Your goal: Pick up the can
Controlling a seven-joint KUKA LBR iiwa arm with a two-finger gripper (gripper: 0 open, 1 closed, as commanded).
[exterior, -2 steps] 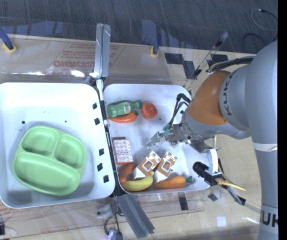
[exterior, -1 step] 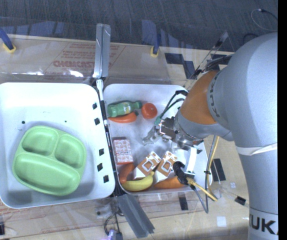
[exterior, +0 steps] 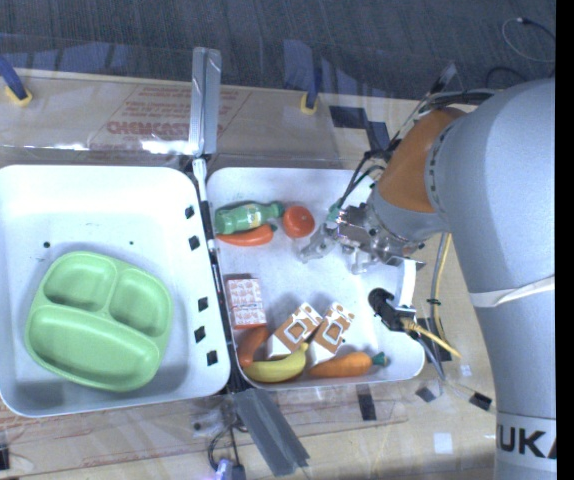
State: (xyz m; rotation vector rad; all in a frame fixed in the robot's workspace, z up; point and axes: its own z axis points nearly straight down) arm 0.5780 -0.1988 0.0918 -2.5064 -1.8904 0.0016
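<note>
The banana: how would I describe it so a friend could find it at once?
Start at the right bin of the two white ones. Along its near edge lies a row of food, and the banana is the curved yellow piece there. It sits left of the orange carrot, just below two small boxes.

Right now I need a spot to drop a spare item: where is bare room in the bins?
Left bin: bare floor all around the green divided plate, widest along its top. Right bin: one bare patch mid-floor, between the tomato and the small cartons. Its lower edge, with banana and carrot, is crowded.
</note>
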